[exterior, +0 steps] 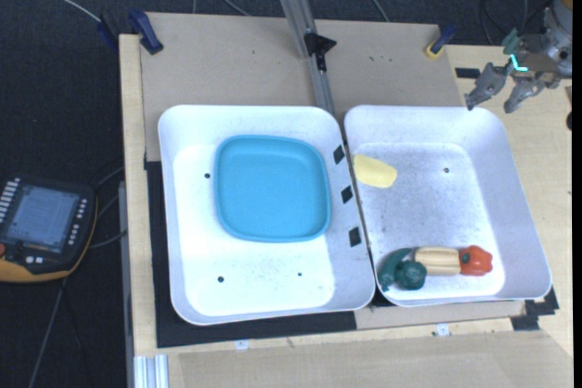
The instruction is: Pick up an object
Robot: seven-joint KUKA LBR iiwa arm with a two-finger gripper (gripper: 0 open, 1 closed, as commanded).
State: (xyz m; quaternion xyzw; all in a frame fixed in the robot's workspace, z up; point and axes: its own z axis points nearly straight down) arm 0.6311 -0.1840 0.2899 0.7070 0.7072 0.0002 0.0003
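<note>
**Gripper open beyond the right bin**

Filling the left bin (182, 195), a blue plate (272, 187) lies flat. The right bin (509, 186) holds a wooden peg toy (436, 262) with green and red ends and a yellow piece (375, 171). The gripper (501, 95) hovers past its far corner, fingers spread, empty.

- One fixed camera looks down at a slant from above the bench (227, 59), far enough to take in its whole top.
- Both white bins sit mid-frame: left bin (182, 195), right bin (509, 195).
- Dark floor shows beyond the bench's far and left edges.
</note>
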